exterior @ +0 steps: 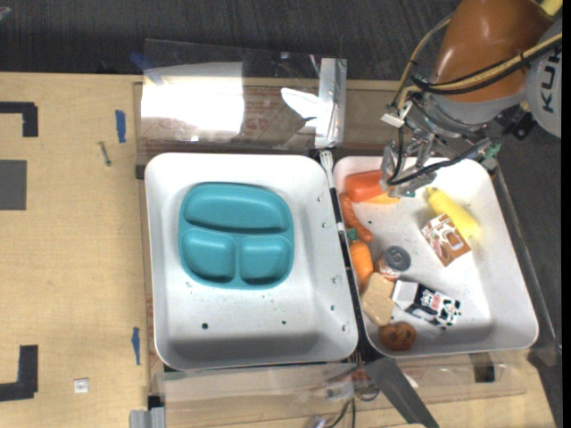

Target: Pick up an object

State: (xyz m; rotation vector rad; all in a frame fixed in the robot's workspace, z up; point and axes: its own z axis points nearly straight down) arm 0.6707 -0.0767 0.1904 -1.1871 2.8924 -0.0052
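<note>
Camera view: arm (486, 38) comes in from the right, glossy orange dome above the wrist, cables looped around it. Gripper (399, 169) hangs over the back-left corner of the right bin (513, 266), just above a smooth orange block (364, 186) lying flat against the divider; contact unclear. Can't tell whether the tool is open or closed, too much clutter of metal and wire there.

Right bin is shallow white plastic with rounded corners. Contents:
- yellow banana-like piece (451, 212), smooth, long axis running from back-left to front-right, near the back wall
- small brown-and-white carton (445, 239), boxy, just in front of the yellow piece
- round grey cap (395, 259) mid-bin
- orange carrot-shaped piece (360, 261) along the left wall, long axis front to back
- tan bread-like slice (377, 300), matte, flat
- black-and-white carton (434, 305), lying on its side
- brown round lump (398, 334), possibly a cookie, at the front wall

Left bin (169, 319), same white plastic, holds a teal tray (236, 232) with three compartments, lying flat in the middle.
</note>
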